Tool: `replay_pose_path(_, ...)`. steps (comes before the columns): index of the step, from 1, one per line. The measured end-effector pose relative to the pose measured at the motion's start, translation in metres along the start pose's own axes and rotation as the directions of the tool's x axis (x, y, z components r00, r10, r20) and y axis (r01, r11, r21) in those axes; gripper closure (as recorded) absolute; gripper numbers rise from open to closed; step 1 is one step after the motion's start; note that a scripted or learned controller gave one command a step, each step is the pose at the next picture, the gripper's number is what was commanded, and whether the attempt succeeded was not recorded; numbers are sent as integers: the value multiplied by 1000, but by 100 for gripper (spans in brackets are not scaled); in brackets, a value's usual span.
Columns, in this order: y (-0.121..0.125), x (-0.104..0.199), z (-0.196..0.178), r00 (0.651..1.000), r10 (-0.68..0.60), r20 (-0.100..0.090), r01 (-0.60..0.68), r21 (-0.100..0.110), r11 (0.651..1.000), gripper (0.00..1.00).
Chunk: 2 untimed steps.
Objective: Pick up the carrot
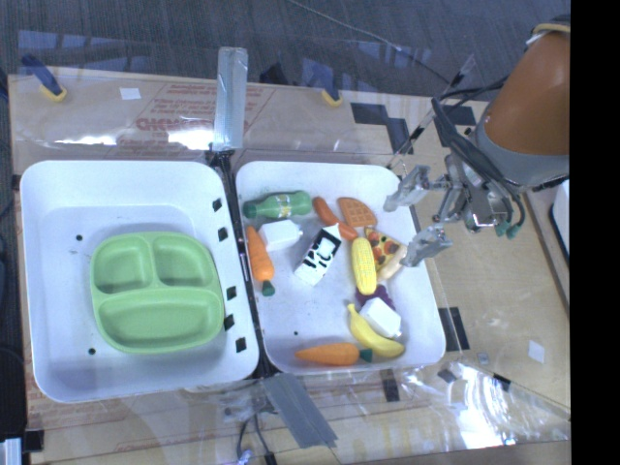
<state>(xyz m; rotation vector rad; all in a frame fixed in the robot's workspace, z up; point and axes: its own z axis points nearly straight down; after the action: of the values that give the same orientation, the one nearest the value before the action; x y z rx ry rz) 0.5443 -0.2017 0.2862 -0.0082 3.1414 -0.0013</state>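
Note:
Two orange carrots lie in the right bin (291, 329). One carrot (258, 253) rests along the bin's left wall with its green top toward the front. The other carrot (327, 355) lies flat at the front wall, beside a banana (370, 336). My gripper (404, 229) hangs over the bin's right rim, next to the corn (363, 264) and the pizza slice (387, 250). Its fingers are spread open with nothing between them, and it is well apart from both carrots.
The right bin also holds a green bottle (278, 204), a waffle (356, 211), a small orange sausage (325, 209), a black-and-white carton (319, 255) and two white blocks (279, 233). A green divided plate (155, 292) sits in the left bin (48, 260).

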Motion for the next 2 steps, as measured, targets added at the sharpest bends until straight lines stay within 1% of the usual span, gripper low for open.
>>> replay_pose_path(1,49,29,107,1000,-22,-9,22,-5,1000,0)
replay_pose_path(2,18,-47,128,1000,-20,-1,20,-1,1000,0)
